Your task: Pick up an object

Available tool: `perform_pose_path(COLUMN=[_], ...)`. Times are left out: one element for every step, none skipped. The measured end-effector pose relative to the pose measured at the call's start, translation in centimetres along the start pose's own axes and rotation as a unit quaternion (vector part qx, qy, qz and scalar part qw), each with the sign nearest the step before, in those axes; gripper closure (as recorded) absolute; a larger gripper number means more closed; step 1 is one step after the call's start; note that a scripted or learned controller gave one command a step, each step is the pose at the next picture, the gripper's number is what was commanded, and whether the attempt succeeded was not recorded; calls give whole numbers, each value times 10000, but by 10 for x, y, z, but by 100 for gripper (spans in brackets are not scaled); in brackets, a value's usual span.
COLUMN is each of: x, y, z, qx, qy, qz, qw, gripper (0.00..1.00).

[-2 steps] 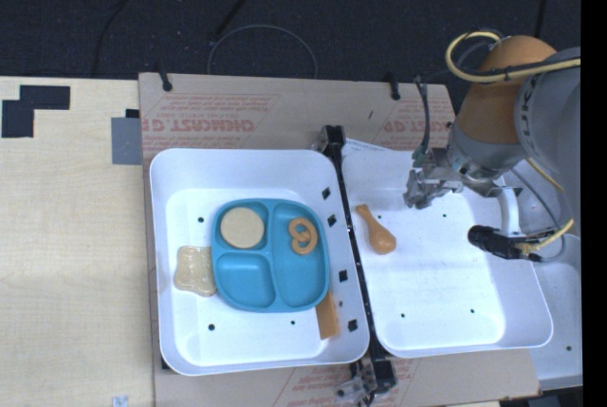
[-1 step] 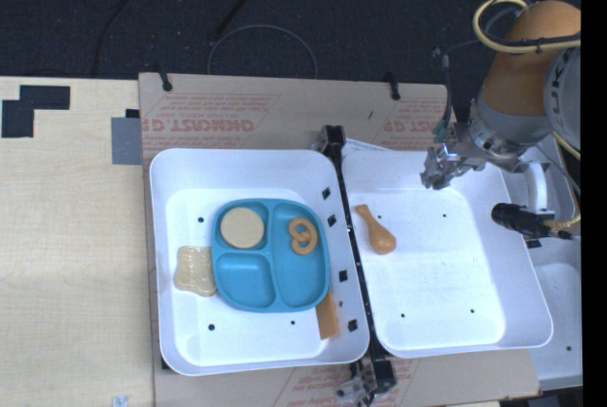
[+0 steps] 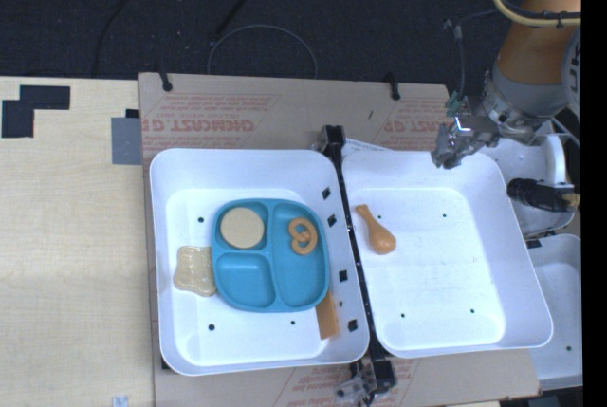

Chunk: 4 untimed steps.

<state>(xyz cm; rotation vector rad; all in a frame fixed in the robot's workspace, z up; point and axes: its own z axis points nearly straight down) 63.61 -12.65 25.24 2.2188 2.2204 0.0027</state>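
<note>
Nearest me, along the front edge of the left bin (image 3: 190, 353), a thin tan stick (image 3: 327, 317) lies against the lower right corner of the blue divided tray (image 3: 256, 286), so that corner is tight. The tray takes up most of the left bin's floor: a round tan cookie (image 3: 241, 228) sits in its upper left compartment, a pretzel (image 3: 303, 235) in its upper right one, and the big lower compartment looks bare. A pale slice of bread (image 3: 194, 270) rests on the bin floor touching the tray's left side. The right bin (image 3: 455, 301) has far more open room (nearly all its floor is plain white); I see one thing in it, an orange-brown wooden spoon (image 3: 376, 231) lying near the dividing wall in the upper left part. Beyond the bins, a cardboard sheet (image 3: 247, 116) covers the tabletop (image 3: 66, 234), with reddish printing on it that is upside down from my view and too faint for me to read. Farthest off, the gripper (image 3: 449, 152) hangs at the right bin's back rim, well apart from the spoon; I cannot tell whether its fingers are spread or closed.
</note>
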Motion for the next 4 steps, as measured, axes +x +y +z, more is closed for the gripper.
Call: perform_pose_path(x=[47,101,153,197], y=[-19,-29,-37,-51], z=[8,23,35,29], qx=[39,41,43,43], qy=[12,13,11,12], qz=[-11,-16,-17,-17], qw=[10000,10000,10000,10000], gripper=[100,100,100,100])
